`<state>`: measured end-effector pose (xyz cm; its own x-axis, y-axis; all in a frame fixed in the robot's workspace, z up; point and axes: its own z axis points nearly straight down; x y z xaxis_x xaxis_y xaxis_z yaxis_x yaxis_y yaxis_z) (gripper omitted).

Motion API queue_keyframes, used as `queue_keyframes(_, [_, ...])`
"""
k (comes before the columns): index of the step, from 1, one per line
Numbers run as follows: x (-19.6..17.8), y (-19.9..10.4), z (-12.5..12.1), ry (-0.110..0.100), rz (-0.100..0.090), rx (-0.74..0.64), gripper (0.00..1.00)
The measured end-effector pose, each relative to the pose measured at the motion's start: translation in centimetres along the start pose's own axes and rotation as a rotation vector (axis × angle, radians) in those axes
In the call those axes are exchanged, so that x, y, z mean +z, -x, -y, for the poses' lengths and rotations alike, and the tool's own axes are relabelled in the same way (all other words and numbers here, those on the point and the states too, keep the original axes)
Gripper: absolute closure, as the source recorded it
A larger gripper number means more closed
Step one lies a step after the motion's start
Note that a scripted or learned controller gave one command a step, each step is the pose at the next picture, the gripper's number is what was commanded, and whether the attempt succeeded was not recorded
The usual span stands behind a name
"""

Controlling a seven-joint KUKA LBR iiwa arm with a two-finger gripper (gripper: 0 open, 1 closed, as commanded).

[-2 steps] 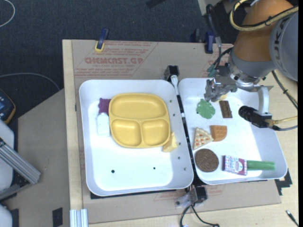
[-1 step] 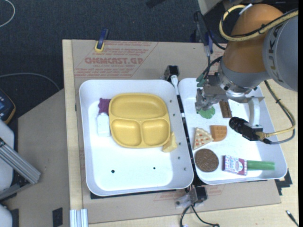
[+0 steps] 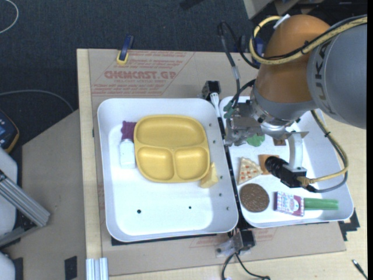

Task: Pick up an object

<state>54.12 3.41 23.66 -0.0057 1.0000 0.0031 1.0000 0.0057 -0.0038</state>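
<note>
At the bottom of the frame, the left bin (image 3: pixel 163 209) shows a wide stretch of bare white floor. The right bin (image 3: pixel 280 221) is more crowded along its lower edge. A round brown disc (image 3: pixel 254 197) lies flat near its lower left corner. Just to the right of the disc is a pink and white packet (image 3: pixel 289 204) with a green stem pointing toward the right edge.

Higher up, a toy pizza slice (image 3: pixel 249 169) lies against the right bin's left wall, just above the disc. At about the same height in the left bin, a yellow scrap (image 3: pixel 208 178) peeks out from under the lower right corner of a yellow divided plate (image 3: pixel 172 147). The plate fills the upper middle of that bin. A small white bottle (image 3: pixel 126 153) lies touching the plate's left edge, with a purple thing (image 3: pixel 128 130) just above the bottle.

The gripper (image 3: pixel 240 127) hangs over the upper left part of the right bin, close to the wall between the bins. Seen from above, it cannot be told whether its jaws are apart or together, and nothing can be seen held in it. A small green thing (image 3: pixel 254 139) lies just beside it, partly hidden, and is the closest loose item.

The grey arm (image 3: pixel 344 69) with its orange band (image 3: pixel 291 45) fills the upper right. Beyond the bins, a cardboard sheet (image 3: pixel 145 72) with red print has a yellow and blue clip (image 3: pixel 123 51) at its top edge.
</note>
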Motion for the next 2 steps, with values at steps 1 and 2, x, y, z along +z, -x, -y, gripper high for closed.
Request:
queue_keyframes(1, [0.5,-1.6,2.6,-0.001,0.002,0.004,1.00])
queue_keyframes(2, [1.3,-2.3,1.0,0.005,0.003,0.004,1.00])
